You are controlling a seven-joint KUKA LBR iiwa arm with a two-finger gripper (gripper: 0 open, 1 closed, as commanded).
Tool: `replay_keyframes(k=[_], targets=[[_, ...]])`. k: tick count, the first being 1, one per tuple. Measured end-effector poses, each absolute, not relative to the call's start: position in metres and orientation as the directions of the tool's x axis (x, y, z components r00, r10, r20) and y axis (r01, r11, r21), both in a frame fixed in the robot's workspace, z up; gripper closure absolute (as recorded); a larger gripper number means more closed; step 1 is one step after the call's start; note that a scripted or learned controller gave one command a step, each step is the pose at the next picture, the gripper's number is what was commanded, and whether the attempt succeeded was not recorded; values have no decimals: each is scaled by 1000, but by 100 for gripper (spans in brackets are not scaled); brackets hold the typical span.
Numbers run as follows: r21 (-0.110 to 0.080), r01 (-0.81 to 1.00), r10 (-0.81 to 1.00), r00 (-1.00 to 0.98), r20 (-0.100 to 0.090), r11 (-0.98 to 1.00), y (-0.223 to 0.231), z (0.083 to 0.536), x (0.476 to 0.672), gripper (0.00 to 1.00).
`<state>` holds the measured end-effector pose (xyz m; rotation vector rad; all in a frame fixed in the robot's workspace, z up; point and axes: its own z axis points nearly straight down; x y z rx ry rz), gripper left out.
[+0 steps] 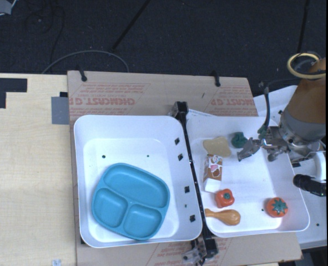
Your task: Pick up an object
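1. Your two shallow white plastic bins sat side by side; the left bin [91, 134] held a blue moulded plastic tray with three compartments [131, 200], and the right bin [251, 218] held all the small pieces.
2. Your grey arm with its orange band [308, 101] reached in over the right bin's far right corner, and the two-finger gripper [259, 147] hung just inside that bin's far rim, its dark fingers spread apart with nothing between them.
3. Taking the gripper as your landmark, the small dark-green rounded toy [239, 139] was the nearest piece, just to its left and a touch farther back, close to one fingertip but not between the two.
4. The flat tan slice-shaped piece [217, 146] lay farther left of the gripper, beyond the green toy.
5. The brown-and-white printed packet [213, 172] lay left of and nearer the camera than the gripper, its long axis running front to back along the bin's divider.
6. The tan pear-shaped toy [225, 216] lay well in front of the gripper, long axis across the bin.
7. The red tomato-like toy [225, 198] and the orange tomato-like toy [276, 206] also sat in front, the orange one almost straight ahead.
8. I judge that you would have needed only a short leftward shift and a descent to bracket the green toy.
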<state>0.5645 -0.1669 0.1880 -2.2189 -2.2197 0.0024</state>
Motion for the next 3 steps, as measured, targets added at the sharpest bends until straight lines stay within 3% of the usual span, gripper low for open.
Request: replay_keyframes(k=[1, 2, 3], targets=[[-9, 1000, 1000, 0, 3, 0, -169, 125, 559, 0], [-3, 1000, 1000, 1, 1, -1, -169, 86, 559, 0], [-2, 1000, 1000, 4, 1, -4, -170, 98, 559, 100]])
